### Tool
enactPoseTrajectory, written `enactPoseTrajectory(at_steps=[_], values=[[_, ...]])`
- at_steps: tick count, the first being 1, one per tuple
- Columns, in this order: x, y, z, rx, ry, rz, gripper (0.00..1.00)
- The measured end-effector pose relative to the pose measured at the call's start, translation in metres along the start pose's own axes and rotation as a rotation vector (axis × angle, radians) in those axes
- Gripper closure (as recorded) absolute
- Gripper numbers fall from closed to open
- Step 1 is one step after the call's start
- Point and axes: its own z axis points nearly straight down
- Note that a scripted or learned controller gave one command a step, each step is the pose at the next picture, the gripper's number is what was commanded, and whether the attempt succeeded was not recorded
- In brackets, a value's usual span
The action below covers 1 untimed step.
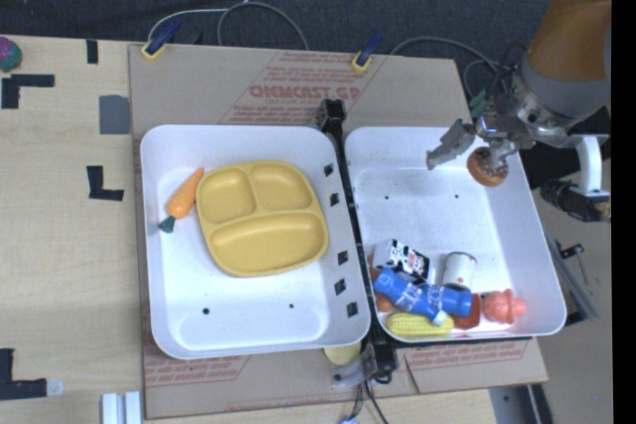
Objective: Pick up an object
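I see the claw (475, 146) hanging over the far right part of the right bin (517, 213), one grey finger (449, 146) jutting out to its left. A round brown object (489, 168) sits right at the claw, just below its tip; I can't tell whether it is gripped. Well below the claw, along the near wall, lie a blue bottle (422, 297), a yellow corn cob (419, 323), a small metal can (455, 268) and a red toy (502, 307). Far to the claw's left, the left bin (169, 313) carries a yellow divided plate (262, 216) with an orange carrot (183, 196) beside it.
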Motion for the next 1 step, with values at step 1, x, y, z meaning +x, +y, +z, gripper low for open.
enactPoseTrajectory(at_steps=[1], values=[[0.012, -0.0277, 0.1517, 0.015, 0.004, 0.0, 0.0]])
